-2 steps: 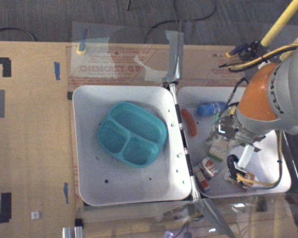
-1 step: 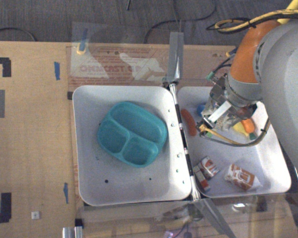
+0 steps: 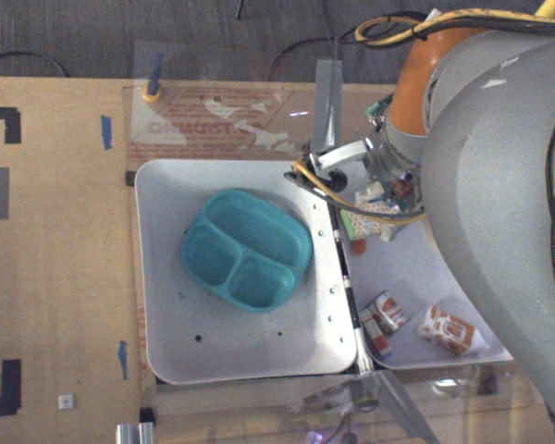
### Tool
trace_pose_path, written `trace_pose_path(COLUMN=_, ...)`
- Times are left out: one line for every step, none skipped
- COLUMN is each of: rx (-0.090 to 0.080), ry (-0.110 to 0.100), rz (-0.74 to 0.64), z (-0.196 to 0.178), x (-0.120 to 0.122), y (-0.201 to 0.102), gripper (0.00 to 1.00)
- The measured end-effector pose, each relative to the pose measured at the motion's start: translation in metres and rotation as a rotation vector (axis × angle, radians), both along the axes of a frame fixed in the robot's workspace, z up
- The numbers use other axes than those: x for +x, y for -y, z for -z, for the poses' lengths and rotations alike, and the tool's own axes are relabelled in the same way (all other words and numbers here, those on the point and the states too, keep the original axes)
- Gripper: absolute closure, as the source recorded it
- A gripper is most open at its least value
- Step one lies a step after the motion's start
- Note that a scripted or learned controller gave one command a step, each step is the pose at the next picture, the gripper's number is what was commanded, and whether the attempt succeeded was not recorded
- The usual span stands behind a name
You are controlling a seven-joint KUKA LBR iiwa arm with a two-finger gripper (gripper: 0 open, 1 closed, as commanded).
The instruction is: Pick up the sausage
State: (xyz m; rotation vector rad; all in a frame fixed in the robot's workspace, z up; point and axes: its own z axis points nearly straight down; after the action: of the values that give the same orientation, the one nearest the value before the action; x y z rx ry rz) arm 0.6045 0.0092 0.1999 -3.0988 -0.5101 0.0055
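Reaching low over the far end of the right shallow white bin [image 3: 416, 345], the grey arm's gripper [image 3: 375, 206] is down among clutter; its state and the sausage's whereabouts I cannot tell (pickup seemingly unfinished).
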Motion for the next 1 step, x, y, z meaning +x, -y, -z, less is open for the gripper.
trace_pose_path(rx=0.0, ry=0.0, rz=0.015, z=0.0158, x=0.0154, y=0.0215, gripper=1.0)
